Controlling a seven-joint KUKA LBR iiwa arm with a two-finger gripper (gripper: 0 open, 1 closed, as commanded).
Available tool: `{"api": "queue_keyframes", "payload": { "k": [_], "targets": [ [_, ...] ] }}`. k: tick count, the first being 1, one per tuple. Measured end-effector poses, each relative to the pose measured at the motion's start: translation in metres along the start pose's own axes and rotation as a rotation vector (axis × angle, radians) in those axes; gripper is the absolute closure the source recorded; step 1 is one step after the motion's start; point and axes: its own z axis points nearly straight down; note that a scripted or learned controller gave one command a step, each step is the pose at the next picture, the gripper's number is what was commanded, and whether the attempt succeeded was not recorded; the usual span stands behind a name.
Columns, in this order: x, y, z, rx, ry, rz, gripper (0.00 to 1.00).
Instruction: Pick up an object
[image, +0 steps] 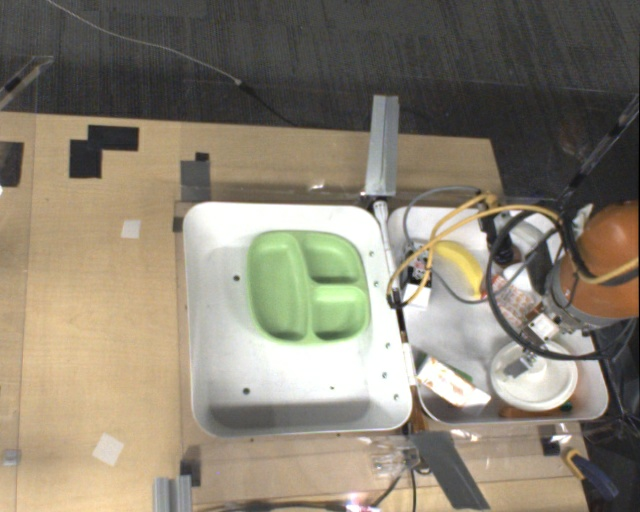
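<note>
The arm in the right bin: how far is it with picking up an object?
Done: the arm has reached into the right bin, with its end effector low over a white bowl. In hand: nothing can be seen held. Left: grasp and lift something. The banana and a small carton lie in that bin; the green tray sits in the left bin.

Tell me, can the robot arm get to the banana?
Probably yes. The banana lies uncovered in the right bin, and the arm is right beside it, though yellow cables loop over it.
</note>
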Motion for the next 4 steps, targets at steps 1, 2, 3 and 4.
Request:
{"api": "queue_keyframes", "payload": {
  "k": [1, 2, 3, 4],
  "targets": [
    [-0.015, -0.014, -0.001, -0.015, 0.018, 0.025, 0.00],
    [-0.025, -0.023, -0.001, -0.014, 0.019, 0.037, 0.00],
    [-0.009, -0.103, 0.005, -0.017, -0.003, -0.085, 0.00],
    [-0.039, -0.050, 0.000, 0.003, 0.007, -0.211, 0.00]
  ]
}}
